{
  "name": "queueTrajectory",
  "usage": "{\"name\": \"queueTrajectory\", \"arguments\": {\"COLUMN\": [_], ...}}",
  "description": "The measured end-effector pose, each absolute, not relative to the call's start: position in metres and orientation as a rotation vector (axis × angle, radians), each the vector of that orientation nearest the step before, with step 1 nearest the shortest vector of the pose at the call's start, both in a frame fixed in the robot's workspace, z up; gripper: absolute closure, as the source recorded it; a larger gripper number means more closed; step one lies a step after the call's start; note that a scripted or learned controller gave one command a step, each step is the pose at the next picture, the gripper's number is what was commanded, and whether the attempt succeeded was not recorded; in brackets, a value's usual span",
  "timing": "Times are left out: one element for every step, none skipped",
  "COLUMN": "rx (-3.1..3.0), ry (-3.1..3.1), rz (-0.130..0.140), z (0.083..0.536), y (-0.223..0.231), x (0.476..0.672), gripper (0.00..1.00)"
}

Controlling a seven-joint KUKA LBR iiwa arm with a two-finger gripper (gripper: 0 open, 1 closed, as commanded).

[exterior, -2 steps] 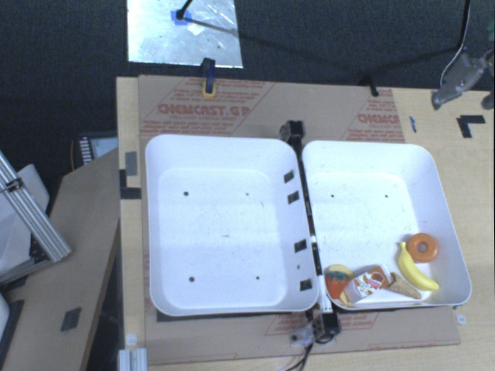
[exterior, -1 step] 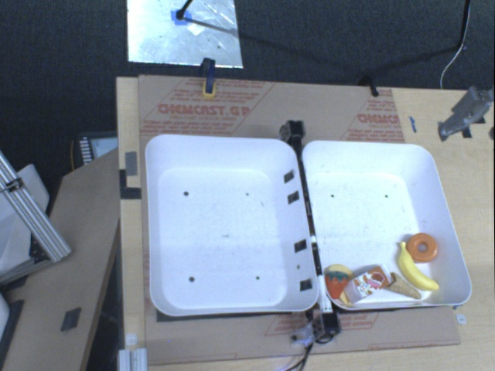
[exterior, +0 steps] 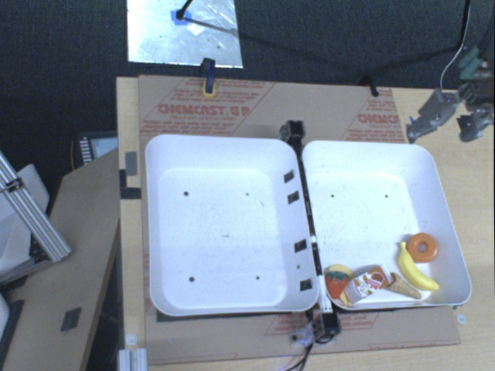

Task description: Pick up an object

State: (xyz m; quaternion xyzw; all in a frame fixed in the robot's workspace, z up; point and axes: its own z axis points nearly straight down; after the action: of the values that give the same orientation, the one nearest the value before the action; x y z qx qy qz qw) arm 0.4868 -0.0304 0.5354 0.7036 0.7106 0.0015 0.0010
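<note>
1. Two shallow white bins sit side by side on the counter, over a brown printed sheet.
2. The left bin shows bare white floor with a few small dark dots.
3. The right bin holds a small cluster of things in its near right corner.
4. A yellow banana lies against the right bin's near right wall, curving toward the front.
5. An orange ring-shaped thing, like a doughnut, sits just beside the banana's upper end.
6. A small red-and-white packet lies along the right bin's front wall, left of the banana.
7. A round orange thing touches the packet's left end, close to the divider between the bins.
8. The end effector hangs above the counter beyond the right bin's far right corner, well apart from the cluster; its two fingers stand apart with nothing between them.
9. The arm is cut off by the picture's right edge.
10. A pale brown piece between packet and banana is too small to identify.
</note>
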Motion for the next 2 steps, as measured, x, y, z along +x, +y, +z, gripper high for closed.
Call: {"name": "queueTrajectory", "arguments": {"rx": [2.212,2.213], "ry": [2.229,2.227], "rz": [0.004,0.004], "z": [0.5353,0.5353], "y": [-0.0080,0.0001], "x": [0.4870,0.4869], "gripper": [0.00,0.00]}}
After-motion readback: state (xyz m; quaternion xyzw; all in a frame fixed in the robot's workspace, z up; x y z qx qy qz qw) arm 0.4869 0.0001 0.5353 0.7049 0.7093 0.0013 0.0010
